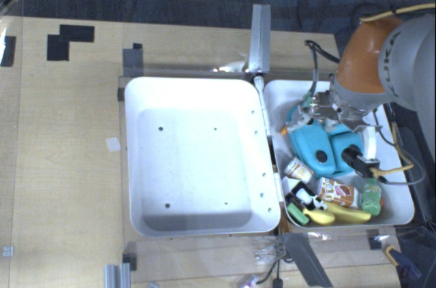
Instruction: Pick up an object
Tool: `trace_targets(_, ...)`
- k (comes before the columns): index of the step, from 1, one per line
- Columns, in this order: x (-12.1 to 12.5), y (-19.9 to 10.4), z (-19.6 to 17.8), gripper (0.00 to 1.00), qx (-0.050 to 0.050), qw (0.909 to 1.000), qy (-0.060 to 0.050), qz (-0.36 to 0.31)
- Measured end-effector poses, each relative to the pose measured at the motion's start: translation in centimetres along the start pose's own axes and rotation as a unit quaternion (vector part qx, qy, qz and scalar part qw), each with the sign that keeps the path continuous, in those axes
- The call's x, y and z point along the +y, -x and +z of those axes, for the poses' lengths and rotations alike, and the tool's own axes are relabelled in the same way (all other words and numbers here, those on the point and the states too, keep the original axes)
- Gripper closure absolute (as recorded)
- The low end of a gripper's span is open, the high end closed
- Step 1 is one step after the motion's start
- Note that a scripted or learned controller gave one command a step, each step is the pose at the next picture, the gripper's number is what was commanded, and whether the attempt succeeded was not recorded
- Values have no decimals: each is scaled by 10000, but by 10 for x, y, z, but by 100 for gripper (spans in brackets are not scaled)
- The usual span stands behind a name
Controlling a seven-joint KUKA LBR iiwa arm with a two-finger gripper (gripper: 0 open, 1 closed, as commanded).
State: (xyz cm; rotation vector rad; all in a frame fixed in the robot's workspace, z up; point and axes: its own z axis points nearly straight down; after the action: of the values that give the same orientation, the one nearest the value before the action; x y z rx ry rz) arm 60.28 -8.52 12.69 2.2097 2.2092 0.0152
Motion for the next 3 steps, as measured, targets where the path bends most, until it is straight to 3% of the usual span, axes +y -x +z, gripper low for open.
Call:
trace_targets(1, 40, 14, 19, 0, 46, 9974, -168, 697)
trace_targets(2, 61, 20, 22, 0, 14, 9897, -288, 1400)
trace_targets(3, 68, 22, 8, 100, -33, 9906, -94, 1362)
